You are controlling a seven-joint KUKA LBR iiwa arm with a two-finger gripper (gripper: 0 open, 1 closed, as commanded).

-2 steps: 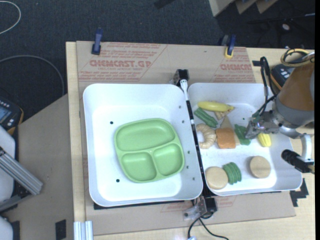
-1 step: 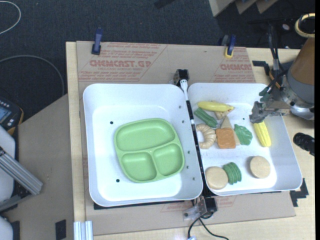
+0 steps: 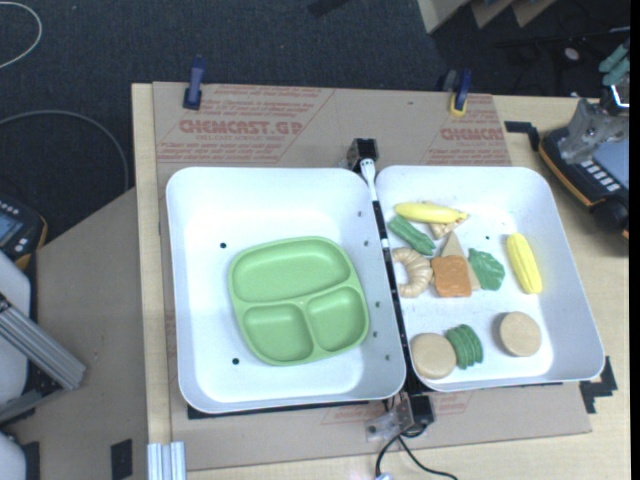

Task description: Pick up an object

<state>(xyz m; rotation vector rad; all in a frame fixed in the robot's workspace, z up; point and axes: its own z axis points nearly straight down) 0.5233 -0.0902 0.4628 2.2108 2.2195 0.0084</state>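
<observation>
Parked at the upper right of the frame, over the bench (image 3: 600, 268) beyond the right bin (image 3: 556, 196): gripper (image 3: 596, 133), too blurred and cropped to tell whether apart or together, and carrying nothing that can be made out. Looking for the nearest candidate gives the yellow corn cob (image 3: 524, 263), down and to the left of the gripper, near the right wall of the right bin. Lies alone on bare white floor, long axis running up and down the frame with a slight lean, top end tipped toward the left. Sits apart from the green leaf piece (image 3: 487, 268) on its left and from the tan disc (image 3: 520, 334) below. Probably best approached by travelling down-left and closing across the short width, left to right in the frame, rather than along the length. Farther off toward the centre divider: banana (image 3: 430, 212), lying crosswise amid crowded pieces, likely a harder grasp. Nothing yet lifted.
</observation>
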